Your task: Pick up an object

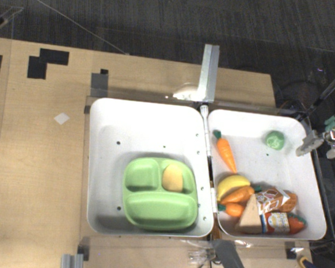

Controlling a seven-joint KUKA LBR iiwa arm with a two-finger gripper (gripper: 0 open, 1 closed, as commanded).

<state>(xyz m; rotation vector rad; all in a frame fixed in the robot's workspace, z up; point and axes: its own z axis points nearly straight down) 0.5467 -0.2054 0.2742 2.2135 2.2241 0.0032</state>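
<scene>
Packets and toy food [265, 210] crowd the right bin's [318, 197] near corner; the hand [317, 141] waits at its far right rim.
Whether the hand is clenched cannot be told. Best target, I judge: the green ball [275, 140], small, round, alone near the far right corner; descend straight, centred over it.

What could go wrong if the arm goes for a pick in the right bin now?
The banana, orange pieces and packaged items are heaped touching at the near end, so a grasp there may snag two things or slip. The carrot lies close to the bin wall, leaving little room on that side.
</scene>
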